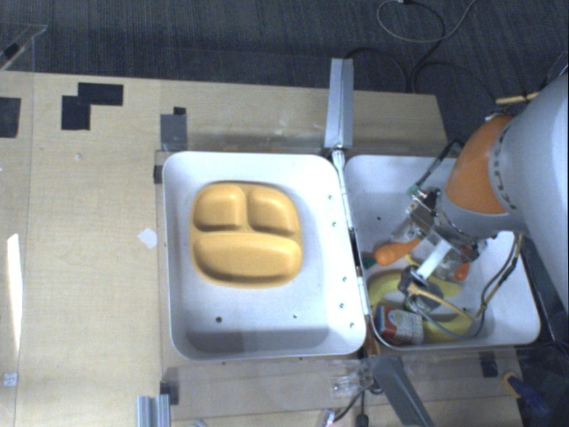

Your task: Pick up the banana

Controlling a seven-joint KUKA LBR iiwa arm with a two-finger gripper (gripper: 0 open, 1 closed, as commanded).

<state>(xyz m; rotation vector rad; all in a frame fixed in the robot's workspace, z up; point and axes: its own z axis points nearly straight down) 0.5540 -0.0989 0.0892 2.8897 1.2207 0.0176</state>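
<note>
- Banana [391,289]: lies at the near end of the right bin [511,323], partly under other clutter, beside a small printed packet [402,326].
- Gripper [418,278]: low over the banana; finger state cannot be told.
- Orange carrot-like item [393,253]: just beyond the banana.
- Left bin [240,327]: holds a yellow three-compartment tray [246,233].
</note>
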